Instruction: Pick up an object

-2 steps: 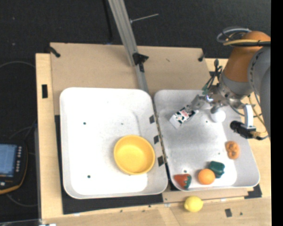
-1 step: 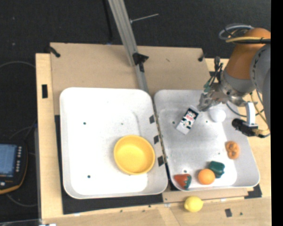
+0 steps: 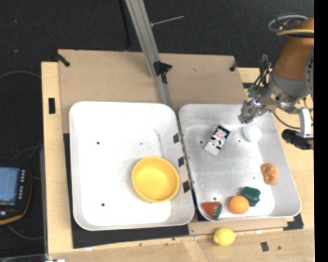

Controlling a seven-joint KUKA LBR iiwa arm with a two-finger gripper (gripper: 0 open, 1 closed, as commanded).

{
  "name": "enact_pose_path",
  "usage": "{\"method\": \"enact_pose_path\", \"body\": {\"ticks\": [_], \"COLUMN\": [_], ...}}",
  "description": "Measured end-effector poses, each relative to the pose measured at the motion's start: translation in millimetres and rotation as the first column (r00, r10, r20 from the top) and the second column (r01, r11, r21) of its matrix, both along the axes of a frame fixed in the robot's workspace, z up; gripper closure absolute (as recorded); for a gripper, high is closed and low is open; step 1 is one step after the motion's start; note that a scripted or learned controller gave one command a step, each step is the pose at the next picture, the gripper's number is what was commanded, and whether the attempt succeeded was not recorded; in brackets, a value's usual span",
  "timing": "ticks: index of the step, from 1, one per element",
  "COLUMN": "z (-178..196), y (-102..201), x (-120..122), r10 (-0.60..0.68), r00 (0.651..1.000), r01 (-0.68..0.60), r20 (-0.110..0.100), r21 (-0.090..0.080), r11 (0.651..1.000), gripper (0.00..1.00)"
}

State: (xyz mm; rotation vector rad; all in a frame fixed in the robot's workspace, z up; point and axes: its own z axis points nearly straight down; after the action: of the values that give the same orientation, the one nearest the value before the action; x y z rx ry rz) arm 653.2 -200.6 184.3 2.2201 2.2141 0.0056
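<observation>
My gripper hangs over the far right part of the right bin, just above and left of a white ball. A small black-and-white carton lies tilted near the bin's middle. Along the right side rests an orange lumpy piece. At the near edge sit a dark green pepper, an orange fruit and a red strawberry-like piece. Nothing shows between the fingers.
A yellow bowl stands in the left bin. A yellow lemon lies on the bench outside the right bin's near rim. A grey pole slants up from between the bins. A handheld pendant rests at far left.
</observation>
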Motion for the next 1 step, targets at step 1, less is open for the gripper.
{"method": "enact_pose_path", "body": {"ticks": [1], "z": [45.4], "y": [-5.5], "x": [-5.2], "r10": [0.002], "r00": [1.000], "r01": [-0.002], "r20": [-0.004], "r21": [0.001], "r11": [1.000], "gripper": [1.00]}}
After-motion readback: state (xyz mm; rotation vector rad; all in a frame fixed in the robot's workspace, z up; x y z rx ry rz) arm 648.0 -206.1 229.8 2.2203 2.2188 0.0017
